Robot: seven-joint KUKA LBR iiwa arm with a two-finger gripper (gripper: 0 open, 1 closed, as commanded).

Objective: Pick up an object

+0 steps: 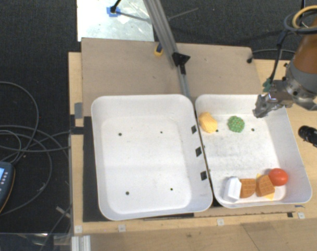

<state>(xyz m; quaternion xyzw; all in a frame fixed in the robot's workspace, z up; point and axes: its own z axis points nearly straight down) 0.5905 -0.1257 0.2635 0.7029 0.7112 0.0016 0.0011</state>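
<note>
2 white bins are seen on the counter; the right bin holds 6 objects, among them a green ball. The end effector, its grip state indiscernible, is positioned at the bin's upper right.

White bins, yellow piece, bumpy green ball, red ball, orange waffle-patterned blocks, white block

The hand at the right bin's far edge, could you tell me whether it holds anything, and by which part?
Nothing is seen held: the hand hangs above the right white bin's far rim, apart from the green knobbly ball.
</note>
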